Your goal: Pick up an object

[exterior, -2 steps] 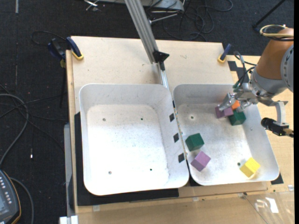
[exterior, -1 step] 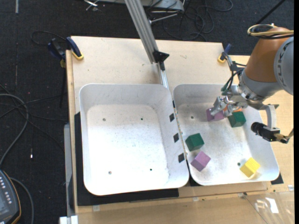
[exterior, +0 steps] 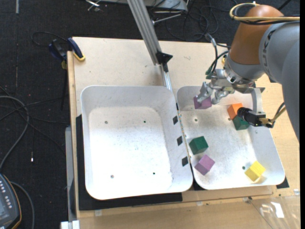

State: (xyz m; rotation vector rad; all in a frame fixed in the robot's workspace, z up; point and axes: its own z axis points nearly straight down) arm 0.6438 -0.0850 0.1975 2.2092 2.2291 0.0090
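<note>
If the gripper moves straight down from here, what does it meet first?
Probably the purple block directly at the gripper; its fingertips sit on it. Below lies the right bin's floor. Depth is uncertain.

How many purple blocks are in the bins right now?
2. One purple block is at the gripper near the right bin's back edge; the other lies near its front, beside the green block. The arm may hide more.
</note>
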